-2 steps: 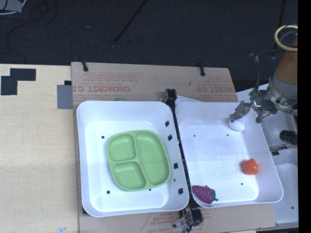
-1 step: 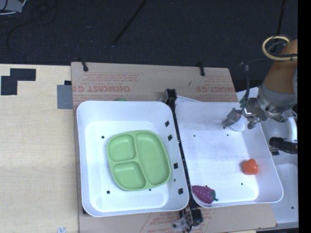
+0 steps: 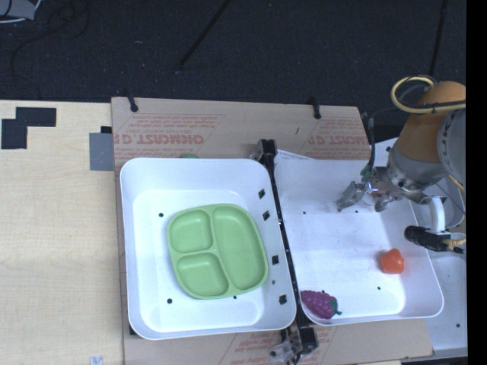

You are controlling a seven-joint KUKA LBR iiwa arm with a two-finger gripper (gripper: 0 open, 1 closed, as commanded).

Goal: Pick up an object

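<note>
- Small orange-red rounded object [image 3: 392, 261] is lying loose in the right bin [image 3: 358, 226], toward its near right side, apart from the walls.
- Purple grape-like cluster [image 3: 320, 303] is sitting at that bin's near left corner, touching the rim.

Light falls evenly from above, bright on the 2 white bins [image 3: 144, 204] and the pale counter [image 3: 53, 242], while the floor behind at the top stays nearly black. The bin walls wash out toward pure white, with little surface detail. Shadows are soft and short: a faint one under the green tray [image 3: 217, 249] and a grey smudge beneath the end effector [image 3: 364, 196]. The picture is low in resolution and slightly soft throughout; small things such as the orange object [image 3: 392, 261] have fuzzy edges. No strong glare or edge distortion shows.
</note>
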